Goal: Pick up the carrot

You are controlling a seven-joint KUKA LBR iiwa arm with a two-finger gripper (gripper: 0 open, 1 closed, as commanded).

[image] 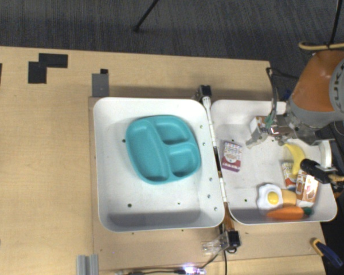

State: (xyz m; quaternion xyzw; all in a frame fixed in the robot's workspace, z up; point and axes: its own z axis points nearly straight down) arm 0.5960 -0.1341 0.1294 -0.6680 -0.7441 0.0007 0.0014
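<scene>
Carrot (286,213): lies along the near wall of the right bin (241,213), long axis roughly left–right, just in front of the egg (270,197) and beside a packet (307,189). Banana (296,155): mid-bin, between carrot and gripper. Gripper (260,132): hovers at the bin's far side, fingers apart and holding nothing; carrot sits well nearward and slightly right of them.

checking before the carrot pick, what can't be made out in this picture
- Pincer, camera view: too small and blurred to judge its opening.
- Carrot: right end crowded by a packet, far side by the fried egg toy.
- Small purple packet: print too small to read.
</scene>
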